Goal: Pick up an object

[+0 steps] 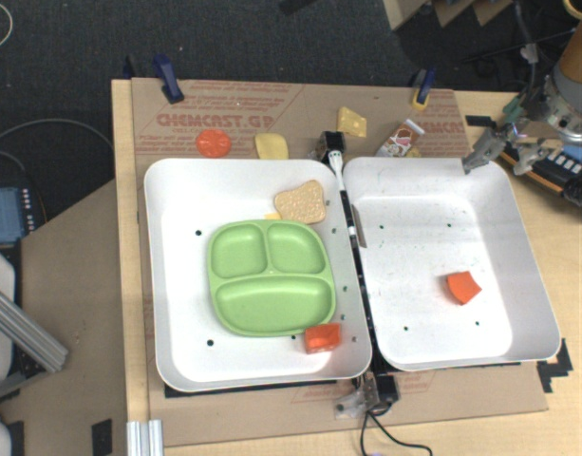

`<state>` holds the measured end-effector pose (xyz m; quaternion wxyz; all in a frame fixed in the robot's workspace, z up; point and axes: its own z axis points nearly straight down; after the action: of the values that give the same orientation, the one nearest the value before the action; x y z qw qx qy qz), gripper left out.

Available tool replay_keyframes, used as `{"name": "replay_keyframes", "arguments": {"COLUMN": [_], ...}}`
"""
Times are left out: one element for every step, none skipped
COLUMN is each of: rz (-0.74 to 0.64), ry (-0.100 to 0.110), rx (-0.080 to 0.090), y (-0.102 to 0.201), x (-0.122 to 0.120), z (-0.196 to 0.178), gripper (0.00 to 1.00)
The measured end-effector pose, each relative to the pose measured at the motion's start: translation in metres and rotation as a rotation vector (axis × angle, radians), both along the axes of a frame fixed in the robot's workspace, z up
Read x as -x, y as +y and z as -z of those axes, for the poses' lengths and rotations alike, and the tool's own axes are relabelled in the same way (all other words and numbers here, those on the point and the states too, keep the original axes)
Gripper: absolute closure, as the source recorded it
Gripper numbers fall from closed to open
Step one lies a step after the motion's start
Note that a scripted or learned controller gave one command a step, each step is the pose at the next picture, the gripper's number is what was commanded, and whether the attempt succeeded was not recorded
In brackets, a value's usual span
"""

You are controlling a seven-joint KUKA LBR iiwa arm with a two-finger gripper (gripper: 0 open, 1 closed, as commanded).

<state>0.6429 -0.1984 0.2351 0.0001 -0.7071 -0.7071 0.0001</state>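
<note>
A grey robot gripper [499, 150] hovers over the far right corner of the right bin [414, 188]; its fingers look spread apart and hold nothing. An orange block [462, 287] lies alone on that bin's floor, nearer the front right. It looks small, light and stiff, probably best pinched across two opposite flat sides.

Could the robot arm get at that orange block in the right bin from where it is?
Probably yes. The orange block lies alone on the open floor of the right bin, nothing over or beside it. The end effector sits at that bin's far right corner, with bare bin floor in between.
</note>
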Motion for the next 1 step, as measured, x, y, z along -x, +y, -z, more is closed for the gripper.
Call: {"name": "replay_keyframes", "arguments": {"rz": [0.006], "ry": [0.009], "rx": [-0.002], "y": [-0.0278], "x": [0.0832], "z": [0.0446], "gripper": [0.00]}}
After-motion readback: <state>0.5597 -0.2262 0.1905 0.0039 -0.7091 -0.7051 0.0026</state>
